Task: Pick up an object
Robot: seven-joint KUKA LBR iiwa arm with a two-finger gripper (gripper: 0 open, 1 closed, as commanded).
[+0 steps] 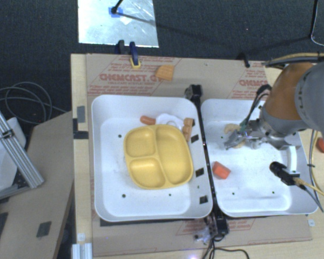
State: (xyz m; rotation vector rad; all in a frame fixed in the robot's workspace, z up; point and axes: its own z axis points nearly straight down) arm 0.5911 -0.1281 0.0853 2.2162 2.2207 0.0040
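Fingers of the gripper [233, 139] blur against the right bin [259, 198] floor near its upper left corner, so we cannot tell how wide they stand or whether they grip the pale object [230, 128] beside them. An orange piece [221, 170] lies free by that bin's left wall (open floor to its right). The yellow tray [157, 156] hides much of the left bin [108, 198]
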